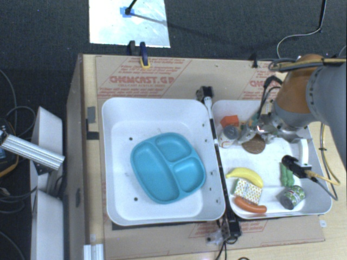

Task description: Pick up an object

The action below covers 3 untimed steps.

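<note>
Gripper low in upper part of right bin, among orange block, grey piece and brown disc; finger state impossible to tell. Banana, patterned packet, sausage, can, green item lower right. Blue plate in left bin.

Bench with two white bins
</note>
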{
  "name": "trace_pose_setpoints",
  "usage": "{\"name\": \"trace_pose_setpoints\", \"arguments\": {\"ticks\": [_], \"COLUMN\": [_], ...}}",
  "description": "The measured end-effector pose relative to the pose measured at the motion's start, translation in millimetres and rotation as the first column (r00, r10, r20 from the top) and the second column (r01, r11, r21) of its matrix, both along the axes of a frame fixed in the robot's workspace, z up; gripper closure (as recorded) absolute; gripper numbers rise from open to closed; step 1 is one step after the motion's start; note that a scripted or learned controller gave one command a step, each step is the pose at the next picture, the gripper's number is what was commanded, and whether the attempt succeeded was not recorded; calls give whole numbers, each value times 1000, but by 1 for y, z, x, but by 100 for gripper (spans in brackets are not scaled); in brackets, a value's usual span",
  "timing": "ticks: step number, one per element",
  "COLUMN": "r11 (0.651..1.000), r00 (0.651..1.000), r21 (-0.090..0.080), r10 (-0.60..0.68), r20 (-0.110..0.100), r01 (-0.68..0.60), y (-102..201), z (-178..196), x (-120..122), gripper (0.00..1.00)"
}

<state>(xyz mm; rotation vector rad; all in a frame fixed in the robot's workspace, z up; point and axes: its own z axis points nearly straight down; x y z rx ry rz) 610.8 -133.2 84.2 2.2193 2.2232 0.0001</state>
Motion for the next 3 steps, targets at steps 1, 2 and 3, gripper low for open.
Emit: {"name": "trace_pose_setpoints", "arguments": {"ticks": [1,2,3], "r11": [1000,1000,1000], "r00": [1000,1000,1000], "r21": [0,1,1], "r10": [1,3,3], "r20": [3,5,3], "r01": [-1,-3,-3], "y": [0,62,104], "z": [11,102,144], "x": [1,-16,-46], "gripper": [100,100,100]}}
